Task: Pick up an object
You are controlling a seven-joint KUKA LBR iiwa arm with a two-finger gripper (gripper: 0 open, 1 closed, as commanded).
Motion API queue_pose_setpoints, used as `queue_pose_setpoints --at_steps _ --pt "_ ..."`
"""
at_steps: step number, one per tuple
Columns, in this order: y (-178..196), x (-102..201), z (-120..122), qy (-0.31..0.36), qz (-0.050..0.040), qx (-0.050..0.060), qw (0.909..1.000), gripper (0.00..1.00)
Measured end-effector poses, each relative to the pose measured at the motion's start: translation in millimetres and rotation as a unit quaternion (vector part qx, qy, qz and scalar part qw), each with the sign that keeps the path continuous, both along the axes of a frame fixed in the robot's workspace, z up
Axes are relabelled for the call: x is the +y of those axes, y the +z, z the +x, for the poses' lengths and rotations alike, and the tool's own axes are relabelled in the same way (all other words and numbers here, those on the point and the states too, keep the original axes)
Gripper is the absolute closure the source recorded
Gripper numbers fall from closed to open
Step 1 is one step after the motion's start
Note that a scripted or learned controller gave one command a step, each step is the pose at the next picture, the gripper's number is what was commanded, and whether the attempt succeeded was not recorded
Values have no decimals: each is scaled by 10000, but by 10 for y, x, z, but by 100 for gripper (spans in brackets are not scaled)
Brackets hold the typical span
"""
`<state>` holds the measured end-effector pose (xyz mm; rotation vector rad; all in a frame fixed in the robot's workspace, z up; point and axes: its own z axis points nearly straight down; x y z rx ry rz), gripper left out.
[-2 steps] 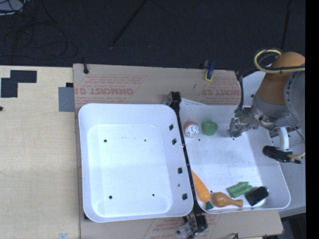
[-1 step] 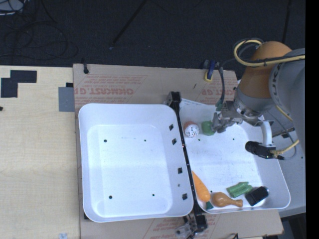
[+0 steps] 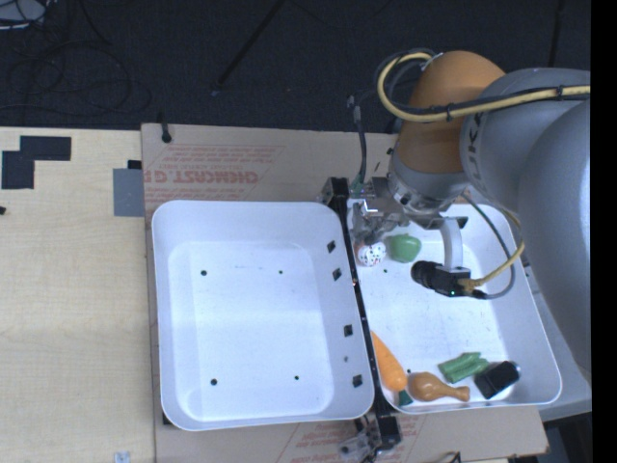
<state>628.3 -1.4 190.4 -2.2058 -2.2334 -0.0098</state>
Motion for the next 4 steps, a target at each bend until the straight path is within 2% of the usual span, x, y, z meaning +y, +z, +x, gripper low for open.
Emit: queue_pose_setpoints --at_steps 1,2,3,4 --pt "-36 946 -461 -12 -9 46 10000 100" --pt "120 956 -164 -54 -29 17 10000 100" --pt "1520 1205 182 -45 -18 -62 10000 100" --pt "678 990 53 -73 -46 71 9999 100"
